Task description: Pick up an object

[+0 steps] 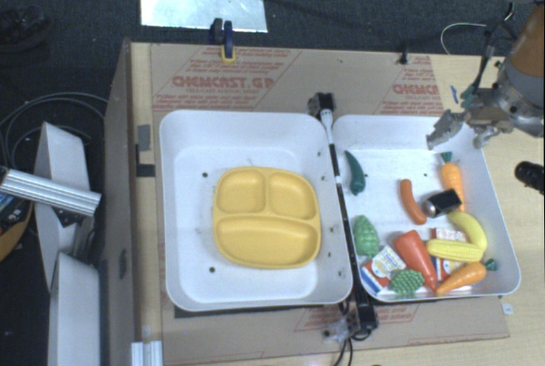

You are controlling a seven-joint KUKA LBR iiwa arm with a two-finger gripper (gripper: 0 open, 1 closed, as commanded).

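The right bin (383, 143) holds several toy foods. A dark green pepper (355, 171) lies by its left wall. A red-brown sausage (410, 199), a small carrot (452, 180) and a black cylinder (443, 203) sit mid-right. A banana (470, 228), corn cob (456, 250), two larger carrots (415, 252) (464, 275), green leafy pieces (366, 235) and a small carton (383, 264) crowd the near end. My gripper (460, 134) hangs over the bin's far right corner, just beyond the small carrot, open with nothing between its fingers.
The left bin (187, 185) carries a yellow divided plate (266, 215). A black clip (323, 105) sits on the ridge between the bins. Cardboard (255, 79) lies under both bins; cables and metal parts lie off the bench at the left.
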